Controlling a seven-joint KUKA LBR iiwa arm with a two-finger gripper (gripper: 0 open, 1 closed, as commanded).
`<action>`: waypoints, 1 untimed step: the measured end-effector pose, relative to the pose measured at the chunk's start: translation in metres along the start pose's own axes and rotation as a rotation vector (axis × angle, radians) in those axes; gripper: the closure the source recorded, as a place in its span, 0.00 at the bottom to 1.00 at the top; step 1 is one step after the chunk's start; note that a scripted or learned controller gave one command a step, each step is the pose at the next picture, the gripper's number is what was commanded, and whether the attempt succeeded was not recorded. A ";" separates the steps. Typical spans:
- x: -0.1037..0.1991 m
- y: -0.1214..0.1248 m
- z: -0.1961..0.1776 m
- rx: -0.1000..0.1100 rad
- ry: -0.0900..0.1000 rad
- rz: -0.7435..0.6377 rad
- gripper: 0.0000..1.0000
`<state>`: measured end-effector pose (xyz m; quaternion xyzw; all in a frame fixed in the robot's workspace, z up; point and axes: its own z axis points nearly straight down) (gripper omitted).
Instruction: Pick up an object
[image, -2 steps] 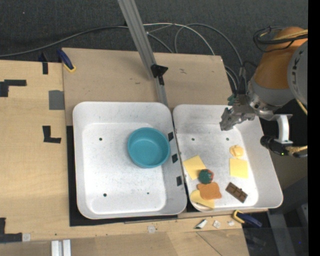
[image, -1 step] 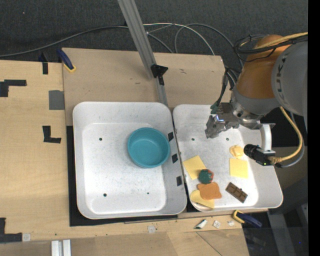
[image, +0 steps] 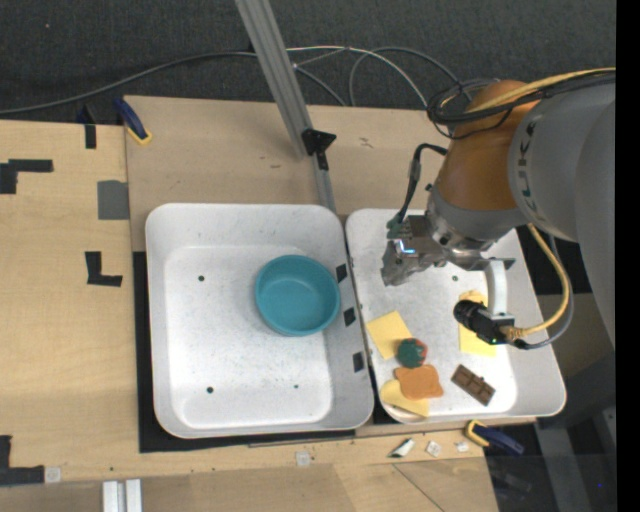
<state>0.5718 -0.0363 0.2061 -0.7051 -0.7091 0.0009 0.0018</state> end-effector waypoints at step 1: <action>0.044 -0.011 0.003 0.000 0.000 0.000 1.00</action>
